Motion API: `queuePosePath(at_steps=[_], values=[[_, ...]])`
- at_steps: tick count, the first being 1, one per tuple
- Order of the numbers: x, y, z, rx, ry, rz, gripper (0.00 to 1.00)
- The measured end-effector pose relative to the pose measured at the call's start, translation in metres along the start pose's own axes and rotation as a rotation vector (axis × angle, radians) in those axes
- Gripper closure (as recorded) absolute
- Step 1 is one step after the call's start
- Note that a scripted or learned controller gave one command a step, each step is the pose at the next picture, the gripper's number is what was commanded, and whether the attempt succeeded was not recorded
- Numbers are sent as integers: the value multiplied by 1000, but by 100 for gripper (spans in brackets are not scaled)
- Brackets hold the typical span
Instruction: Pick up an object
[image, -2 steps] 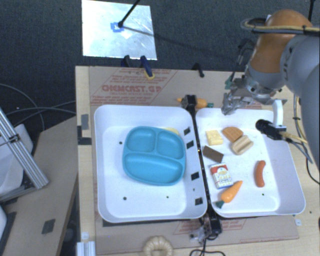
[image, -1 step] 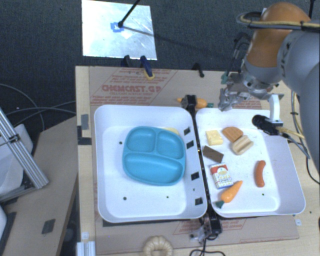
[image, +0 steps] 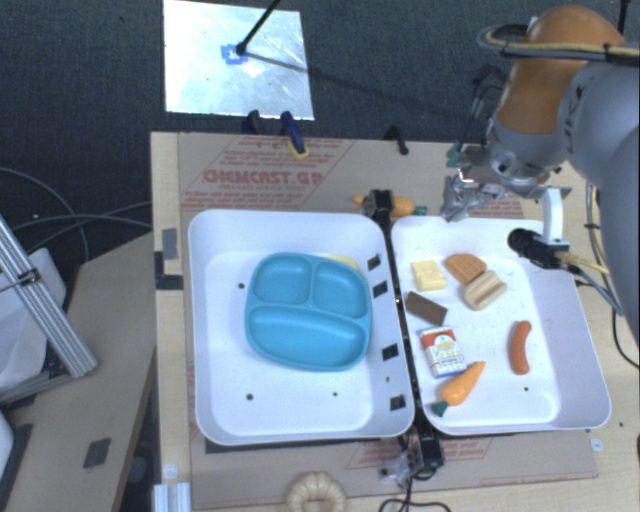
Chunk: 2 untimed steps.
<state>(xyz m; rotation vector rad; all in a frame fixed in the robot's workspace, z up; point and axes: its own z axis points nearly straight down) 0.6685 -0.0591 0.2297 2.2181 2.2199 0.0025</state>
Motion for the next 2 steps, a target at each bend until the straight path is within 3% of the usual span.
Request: queuePosePath(at_steps=[2], values=[[4, -1, 12, 2, 0, -1, 100]])
